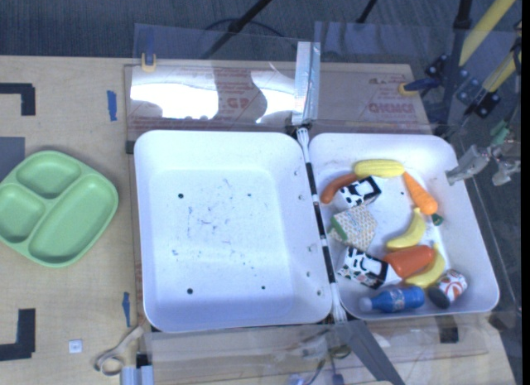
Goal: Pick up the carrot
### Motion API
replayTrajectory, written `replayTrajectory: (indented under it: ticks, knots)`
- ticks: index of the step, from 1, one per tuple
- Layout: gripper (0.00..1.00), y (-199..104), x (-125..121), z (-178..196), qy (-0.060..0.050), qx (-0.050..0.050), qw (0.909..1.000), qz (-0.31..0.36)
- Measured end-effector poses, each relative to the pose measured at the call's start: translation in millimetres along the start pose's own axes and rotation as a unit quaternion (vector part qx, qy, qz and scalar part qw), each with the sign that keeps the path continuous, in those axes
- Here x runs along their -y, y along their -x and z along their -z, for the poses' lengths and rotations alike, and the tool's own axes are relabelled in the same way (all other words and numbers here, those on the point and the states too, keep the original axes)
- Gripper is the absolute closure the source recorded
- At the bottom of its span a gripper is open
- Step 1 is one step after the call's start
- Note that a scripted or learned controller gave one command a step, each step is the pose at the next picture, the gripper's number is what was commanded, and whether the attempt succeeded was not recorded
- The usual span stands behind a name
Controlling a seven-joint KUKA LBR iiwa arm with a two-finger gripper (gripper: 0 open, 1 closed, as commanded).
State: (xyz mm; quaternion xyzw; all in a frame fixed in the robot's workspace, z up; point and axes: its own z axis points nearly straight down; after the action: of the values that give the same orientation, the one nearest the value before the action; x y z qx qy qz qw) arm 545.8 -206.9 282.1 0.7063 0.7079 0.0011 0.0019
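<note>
Starting at nine o'clock, a green divided plate (55, 207) lies on the wooden surface (74, 93), well apart from the bins. Next comes the left bin (224, 226), white, its floor marked with faint scribbles and a few dark dots. Touching its right rim is the right bin (474, 234), crowded with toy food. At its twelve o'clock lies a yellow corn cob (378, 167); at ten o'clock a reddish sausage-like piece (335, 188) lies beside a black-and-white carton (362, 192). The carrot (421, 194) lies at about one o'clock in that bin, orange, slanted, its green tip toward the bin's right wall, just above a banana (408, 231). Lower down are an orange-red pepper-like piece (410, 260), a second black-and-white carton (363, 269), a blue bottle (396, 299) and a small ball (450, 286) at five o'clock. The gripper (480, 162) hangs at three o'clock, beyond the bin's upper right corner, apart from the carrot; whether the fingers are open or closed I cannot tell.
</note>
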Motion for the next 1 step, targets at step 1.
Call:
replayTrajectory:
  ticks: [1]
  knots:
    - [0.0, 7.2, -67.6, -107.7, -0.001, 0.0, 0.9996, 0.029]
